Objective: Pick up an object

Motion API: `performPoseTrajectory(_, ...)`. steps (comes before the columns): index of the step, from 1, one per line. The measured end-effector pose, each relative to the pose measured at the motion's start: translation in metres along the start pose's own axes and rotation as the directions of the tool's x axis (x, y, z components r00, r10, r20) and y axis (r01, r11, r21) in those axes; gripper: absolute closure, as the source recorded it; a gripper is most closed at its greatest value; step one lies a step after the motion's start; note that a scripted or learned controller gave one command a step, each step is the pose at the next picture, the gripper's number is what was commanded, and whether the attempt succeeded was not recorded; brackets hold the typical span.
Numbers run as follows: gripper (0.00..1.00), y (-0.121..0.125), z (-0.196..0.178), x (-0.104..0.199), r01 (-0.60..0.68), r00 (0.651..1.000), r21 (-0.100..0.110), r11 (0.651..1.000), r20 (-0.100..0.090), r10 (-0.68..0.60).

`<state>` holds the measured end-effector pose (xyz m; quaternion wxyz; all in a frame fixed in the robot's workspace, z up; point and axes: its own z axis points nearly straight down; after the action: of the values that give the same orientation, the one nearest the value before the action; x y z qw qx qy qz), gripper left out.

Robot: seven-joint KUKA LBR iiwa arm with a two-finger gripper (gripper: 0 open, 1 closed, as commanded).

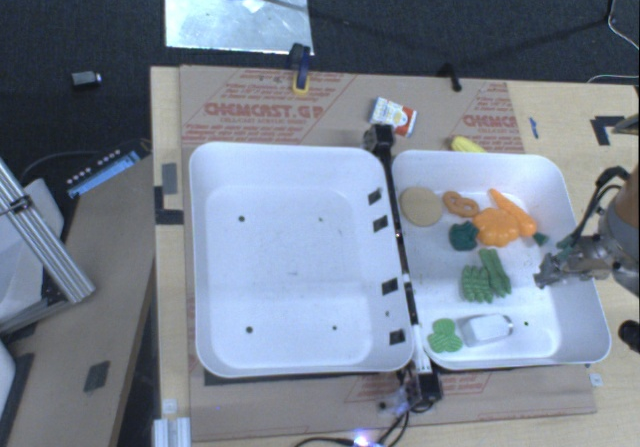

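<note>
The left bin (290, 255) sits beside the right bin (575, 225) on the bench (120, 265). In the right bin, a tan disc (421, 206) and a small pretzel-like ring (460, 204) lie at the far side, an orange toy (503, 222) just right of them, a dark green piece (463, 235) below, a green bunch (485, 278) nearer, and a light green piece (444, 337) touching a white block (486, 328) nearest. At the right wall hangs the pincer (553, 271); whether it is open or closed, I cannot tell.

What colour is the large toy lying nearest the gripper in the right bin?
Orange: the large toy in the right bin, left of the gripper, seen in the camera view.
</note>
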<state>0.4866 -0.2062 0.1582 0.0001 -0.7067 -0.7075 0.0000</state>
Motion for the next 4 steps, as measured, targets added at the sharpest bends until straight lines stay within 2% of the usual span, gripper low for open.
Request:
performPoseTrajectory(1,1.00,0.000,0.014,0.000,0.000,1.000,0.000,1.000,0.000,0.000)
performPoseTrajectory(2,1.00,-0.001,0.073,0.001,0.000,1.000,0.003,1.000,-0.001,0.000)
performPoseTrajectory(3,1.00,0.025,0.073,0.000,0.004,1.000,-0.004,1.000,0.002,-0.004)
performPoseTrajectory(4,1.00,-0.001,0.074,0.000,-0.001,1.000,0.001,1.000,-0.001,0.001)
